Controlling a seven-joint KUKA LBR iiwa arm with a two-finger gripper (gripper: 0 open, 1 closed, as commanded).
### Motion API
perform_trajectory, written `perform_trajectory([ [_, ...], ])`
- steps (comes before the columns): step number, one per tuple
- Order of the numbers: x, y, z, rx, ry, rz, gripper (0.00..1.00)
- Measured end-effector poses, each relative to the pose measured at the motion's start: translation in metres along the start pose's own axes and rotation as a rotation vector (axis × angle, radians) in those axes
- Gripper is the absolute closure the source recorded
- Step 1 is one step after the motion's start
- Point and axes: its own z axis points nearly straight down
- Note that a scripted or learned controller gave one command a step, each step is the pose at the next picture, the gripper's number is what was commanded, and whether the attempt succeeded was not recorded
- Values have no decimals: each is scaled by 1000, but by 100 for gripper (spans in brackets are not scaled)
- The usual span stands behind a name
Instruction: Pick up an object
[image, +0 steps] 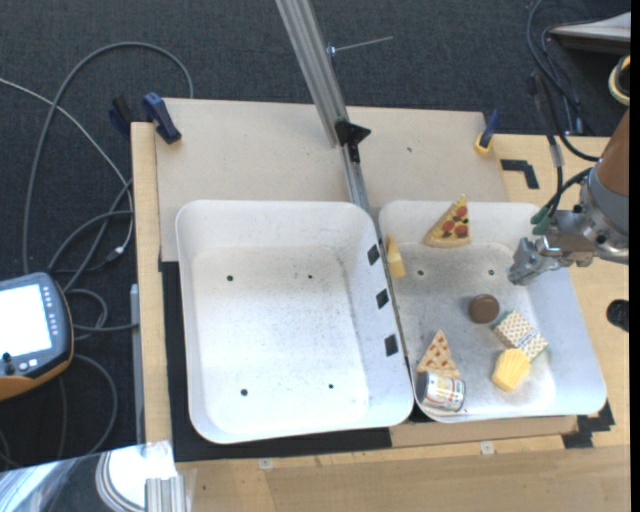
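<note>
A: Where is the hand (527, 262) right now?

B: It hovers over the right bin (585, 340), near that bin's far right edge. The arm comes in from the right side of the view. Nothing sits between the fingers, and I cannot tell how wide they stand.

A: What could it pick up?

B: Several small things lie in the right bin. Nearest is a brown round puck (484, 308), which lies down-left of the hand in the view, toward the bin's middle. It is apart from the hand, not touching it.

A: Anything else close by?

B: Just beyond the puck lie a checkered block (522, 331) and a yellow chunk (511, 371). A pizza slice (449, 224) rests near the far wall, left of the hand. A second slice (437, 354) and a small can (442, 392) lie by the near left corner, farthest off.

A: So the likely move?

B: I judge a short shift down-left, then a descent. The puck is round, so no long axis matters.
</note>
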Motion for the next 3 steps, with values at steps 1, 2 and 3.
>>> perform_trajectory([
  [1, 48, 1, -1, 1, 0, 0, 100],
  [2, 104, 14, 14, 3, 0, 0, 100],
  [3, 167, 18, 27, 4, 0, 0, 100],
])
